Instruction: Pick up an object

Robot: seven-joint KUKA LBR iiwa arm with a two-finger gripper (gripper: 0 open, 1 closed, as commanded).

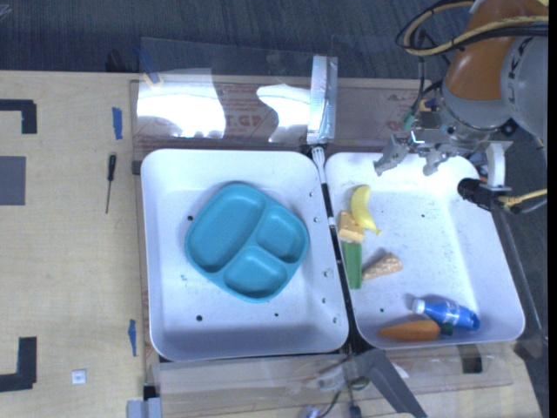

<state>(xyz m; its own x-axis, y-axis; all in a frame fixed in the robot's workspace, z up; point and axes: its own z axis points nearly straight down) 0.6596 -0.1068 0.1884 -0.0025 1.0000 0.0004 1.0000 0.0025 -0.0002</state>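
Note:
My gripper (407, 162) hangs over the far edge of the right bin (487, 259), its two fingers spread apart and open with nothing between them. In that bin lie a yellow banana (362, 209), a small tan block (349, 231) below it, a green stick-like piece (352, 264), a beige bread-like piece (382, 267), a blue bottle (446, 313) and an orange carrot (409, 330). The banana lies about fifty pixels below and left of the gripper. A blue divided plate (248, 240) sits in the left bin (165, 233).
A clear plastic wall (226, 103) and a metal post (322, 103) stand behind the bins. A ridge (335, 251) separates the two bins. The wooden bench (61, 259) extends to the left, with a small screwdriver (110, 181) on it. Cables (435, 24) loop above the arm.

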